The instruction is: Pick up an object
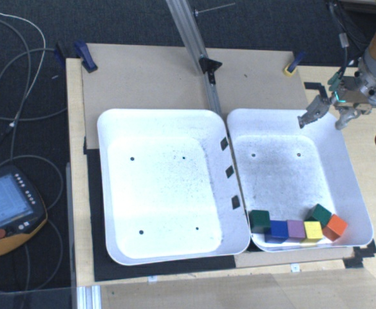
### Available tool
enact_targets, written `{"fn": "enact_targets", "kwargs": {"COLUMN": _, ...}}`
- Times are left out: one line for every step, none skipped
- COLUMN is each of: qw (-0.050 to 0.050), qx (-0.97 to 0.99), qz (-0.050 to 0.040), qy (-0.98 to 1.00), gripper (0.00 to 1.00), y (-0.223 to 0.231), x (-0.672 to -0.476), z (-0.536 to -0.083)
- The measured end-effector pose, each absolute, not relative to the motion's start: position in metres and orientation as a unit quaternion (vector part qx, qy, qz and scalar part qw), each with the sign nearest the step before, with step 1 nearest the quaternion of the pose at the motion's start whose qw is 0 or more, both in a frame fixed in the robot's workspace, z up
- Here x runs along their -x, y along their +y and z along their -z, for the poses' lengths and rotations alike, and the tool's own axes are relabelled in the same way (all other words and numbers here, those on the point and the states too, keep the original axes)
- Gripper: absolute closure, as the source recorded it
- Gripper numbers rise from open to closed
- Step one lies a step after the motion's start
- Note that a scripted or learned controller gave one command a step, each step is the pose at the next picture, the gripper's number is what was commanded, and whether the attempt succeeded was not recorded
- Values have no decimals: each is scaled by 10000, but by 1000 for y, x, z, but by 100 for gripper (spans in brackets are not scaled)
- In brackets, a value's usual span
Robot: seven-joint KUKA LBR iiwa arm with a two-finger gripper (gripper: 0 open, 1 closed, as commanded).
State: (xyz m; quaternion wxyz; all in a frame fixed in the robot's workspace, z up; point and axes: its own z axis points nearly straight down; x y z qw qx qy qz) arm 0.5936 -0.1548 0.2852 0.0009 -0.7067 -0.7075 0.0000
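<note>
Gripper (pixel 328 113), metal two-finger unit on the grey arm, sits at the upper right of the frame, over the top-right rim of the right shallow white plastic bin (pixel 342 156). Fingers spread wide, nothing between them. One finger (pixel 311 113) points down-left over the bin's rim, the other sits to its right, near the frame edge.

Objects are all clustered along the bottom edge of the right bin, lower right of the frame, well apart from the gripper:
- dark green cube (pixel 260 220), leftmost
- blue cube (pixel 279 230), just beside it on the right
- pale purple cube (pixel 295 228), next along, touching the blue one
- yellow cube (pixel 312 230), next right
- second dark green block (pixel 320 213), just above the yellow one
- orange cube (pixel 335 226), rightmost, tilted, against the bin's sloped wall

Rest of the right bin floor is bare white with dark speckle.

Left shallow white plastic bin (pixel 111 172) sits centre-left of the frame, touching the right bin along the middle seam, with only speckle and a few small dark dots on its floor.

Both bins rest on a tan board (pixel 149 76). A silver aluminium pole (pixel 185 24) runs from the top centre down to the seam. Handheld teach pendant with blue screen (pixel 8 208) lies at the far left on dark carpet.
</note>
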Motion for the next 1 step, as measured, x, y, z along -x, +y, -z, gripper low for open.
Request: {"fn": "enact_targets", "kwargs": {"qw": 43, "qx": 7060, "qz": -22, "qy": -7082, "gripper": 0, "y": -115, "x": -639, "z": -143}}
